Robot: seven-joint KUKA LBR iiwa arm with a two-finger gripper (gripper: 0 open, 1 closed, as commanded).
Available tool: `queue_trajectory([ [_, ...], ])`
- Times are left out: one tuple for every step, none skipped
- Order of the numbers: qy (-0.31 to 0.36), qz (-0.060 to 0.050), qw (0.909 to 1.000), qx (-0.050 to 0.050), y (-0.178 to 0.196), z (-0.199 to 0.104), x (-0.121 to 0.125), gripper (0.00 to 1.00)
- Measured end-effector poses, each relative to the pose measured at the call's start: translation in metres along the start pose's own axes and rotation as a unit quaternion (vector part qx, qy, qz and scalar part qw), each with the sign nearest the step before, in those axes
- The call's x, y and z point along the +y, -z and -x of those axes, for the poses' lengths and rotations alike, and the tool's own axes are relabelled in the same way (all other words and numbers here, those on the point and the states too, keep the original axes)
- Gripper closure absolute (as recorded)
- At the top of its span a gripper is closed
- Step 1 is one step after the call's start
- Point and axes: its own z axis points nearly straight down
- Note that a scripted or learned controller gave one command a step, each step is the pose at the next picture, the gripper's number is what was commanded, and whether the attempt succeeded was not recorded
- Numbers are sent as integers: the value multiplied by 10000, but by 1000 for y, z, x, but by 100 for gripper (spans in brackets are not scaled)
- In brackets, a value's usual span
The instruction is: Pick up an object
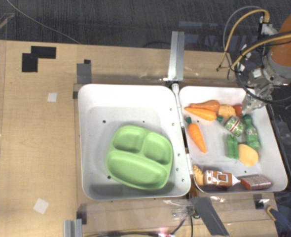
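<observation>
Tool (252,102) above right bin's (279,157) far corner, near an orange carrot (198,136) and green items; its opening cannot be judged. Green divided plate (139,157) in left bin (93,127).

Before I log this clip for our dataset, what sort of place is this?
Most likely a robotics lab bench set up for bin-picking trials: two white bins side by side on a wooden bench, toy food such as a carrot and a green divided plate, and the cabled gripper above the right bin.
</observation>
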Motion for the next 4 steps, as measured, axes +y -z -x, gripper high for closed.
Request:
queue_trajectory([
  [-2,-19,10000,4,2,0,-1,0],
  [443,-66,9990,31,-61,1,15,0],
  [255,-117,9996,50,-65,17,60,0],
  [322,-143,9994,48,-65,15,66,0],
])
